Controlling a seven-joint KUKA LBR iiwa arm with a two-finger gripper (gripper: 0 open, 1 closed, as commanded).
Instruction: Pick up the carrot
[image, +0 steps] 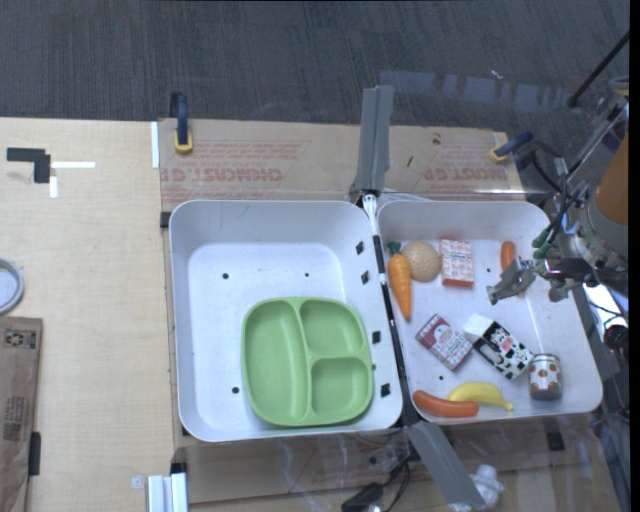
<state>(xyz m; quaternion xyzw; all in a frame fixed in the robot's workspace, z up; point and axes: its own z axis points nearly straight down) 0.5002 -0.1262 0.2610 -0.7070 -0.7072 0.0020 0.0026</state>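
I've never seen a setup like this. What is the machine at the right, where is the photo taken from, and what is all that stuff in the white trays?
This single photo comes from a camera fixed above a bench, looking down at a slant. The machine is a robot arm reaching in from the right; at its end is a two-finger pincer that hangs above the right bin. Nothing can be seen between its fingers.

The left bin holds a green divided plate. The right bin holds toy groceries: the carrot that the robot is meant to pick up lies by the bin's left wall, beside a beige round item. There are also a small orange-and-white box, a red patterned box, a black-and-white carton, a small can, a banana and a red sausage.
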